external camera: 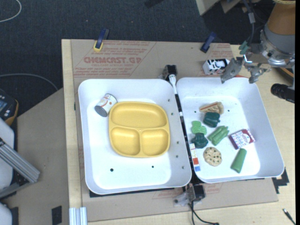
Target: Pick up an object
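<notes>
My gripper [242, 74] hangs over the back rim of the right bin [262, 111], its two fingers spread open with nothing between them. Below it in that bin lie a tan sandwich piece [211, 107], a dark green block [211, 119], several green toy vegetables [218, 135], a maroon packet [241, 138], a cookie [213, 156] and a green cylinder [238, 160]. All of these sit well in front of the fingers, apart from them.
The left bin [89, 139] holds a yellow divided plate [139, 128] and a small tipped cup [105, 104]. A black-and-white toy [215, 65] sits on the board behind the right bin, left of the gripper. A small striped item [194, 161] lies by the right bin's left wall.
</notes>
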`<state>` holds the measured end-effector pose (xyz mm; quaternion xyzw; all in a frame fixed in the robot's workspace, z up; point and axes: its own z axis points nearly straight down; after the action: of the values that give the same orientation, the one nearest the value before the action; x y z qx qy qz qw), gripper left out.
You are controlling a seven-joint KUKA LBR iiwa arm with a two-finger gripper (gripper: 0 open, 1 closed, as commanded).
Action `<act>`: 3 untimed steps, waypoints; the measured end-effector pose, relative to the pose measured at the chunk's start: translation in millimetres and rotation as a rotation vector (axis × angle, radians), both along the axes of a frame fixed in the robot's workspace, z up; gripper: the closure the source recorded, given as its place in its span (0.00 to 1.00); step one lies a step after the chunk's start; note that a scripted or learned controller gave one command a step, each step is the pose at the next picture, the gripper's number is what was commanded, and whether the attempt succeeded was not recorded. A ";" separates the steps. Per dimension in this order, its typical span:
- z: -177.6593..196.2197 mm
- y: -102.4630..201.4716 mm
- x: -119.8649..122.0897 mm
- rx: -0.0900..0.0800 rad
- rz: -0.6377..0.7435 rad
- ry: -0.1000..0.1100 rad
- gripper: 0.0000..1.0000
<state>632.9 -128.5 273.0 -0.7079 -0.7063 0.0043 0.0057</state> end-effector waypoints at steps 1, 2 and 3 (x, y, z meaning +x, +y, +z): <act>8.0 0.1 1.9 -0.002 0.002 -0.013 0.00; -51.2 4.0 9.1 -0.001 0.004 -0.009 0.00; -108.8 10.2 0.1 0.000 0.003 -0.006 0.00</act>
<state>633.0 -118.3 164.2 -0.7069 -0.7073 0.0021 0.0034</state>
